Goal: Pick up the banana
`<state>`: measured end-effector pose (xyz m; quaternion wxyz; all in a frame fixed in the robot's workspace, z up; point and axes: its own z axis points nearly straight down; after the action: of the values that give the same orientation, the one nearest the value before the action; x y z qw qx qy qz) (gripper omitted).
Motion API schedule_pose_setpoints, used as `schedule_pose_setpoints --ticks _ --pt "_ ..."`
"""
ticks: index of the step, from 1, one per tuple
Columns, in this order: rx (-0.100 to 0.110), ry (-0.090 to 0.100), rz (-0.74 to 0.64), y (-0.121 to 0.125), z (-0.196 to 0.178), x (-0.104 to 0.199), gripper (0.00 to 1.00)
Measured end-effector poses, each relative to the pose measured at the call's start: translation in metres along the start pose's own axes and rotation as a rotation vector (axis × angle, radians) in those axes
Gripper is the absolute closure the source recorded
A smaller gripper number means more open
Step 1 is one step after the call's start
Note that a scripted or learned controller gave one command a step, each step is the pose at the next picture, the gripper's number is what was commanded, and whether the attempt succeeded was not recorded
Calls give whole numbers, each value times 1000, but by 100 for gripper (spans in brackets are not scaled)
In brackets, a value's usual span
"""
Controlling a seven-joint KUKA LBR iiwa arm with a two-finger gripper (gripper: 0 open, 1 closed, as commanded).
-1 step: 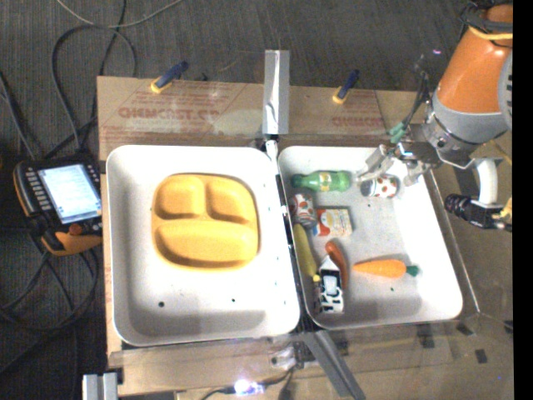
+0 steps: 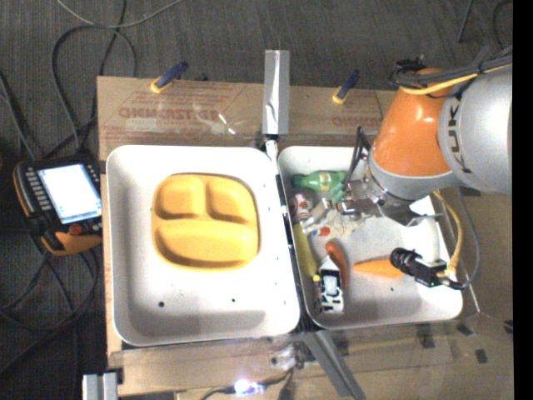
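The banana (image 2: 305, 257) lies lengthwise against the left wall of the right bin (image 2: 433, 311), a slim yellow shape partly hidden by that wall. My gripper (image 2: 344, 206) hangs below the orange wrist band over the bin's upper middle, above a clutter of small items and to the upper right of the banana. No part of the banana is at the gripper.
Also in the right bin are a green bottle (image 2: 319, 180), an orange carrot (image 2: 375, 267), a small red piece (image 2: 334, 251) and a black-and-white toy (image 2: 331, 291). The left bin (image 2: 133, 307) holds a yellow compartment tray (image 2: 206, 221). A black cable plug (image 2: 408, 262) hangs near the carrot.
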<state>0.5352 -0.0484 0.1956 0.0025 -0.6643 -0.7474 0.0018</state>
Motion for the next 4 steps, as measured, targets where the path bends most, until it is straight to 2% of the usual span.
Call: schedule_pose_setpoints --ticks 1,2,3,4 --pt "1 -1 -68 -37 14 84 0" --pt "-1 -2 -85 -40 14 20 0" --pt "-2 -1 -381 -6 14 72 0" --pt "-2 -2 -384 62 22 150 0"
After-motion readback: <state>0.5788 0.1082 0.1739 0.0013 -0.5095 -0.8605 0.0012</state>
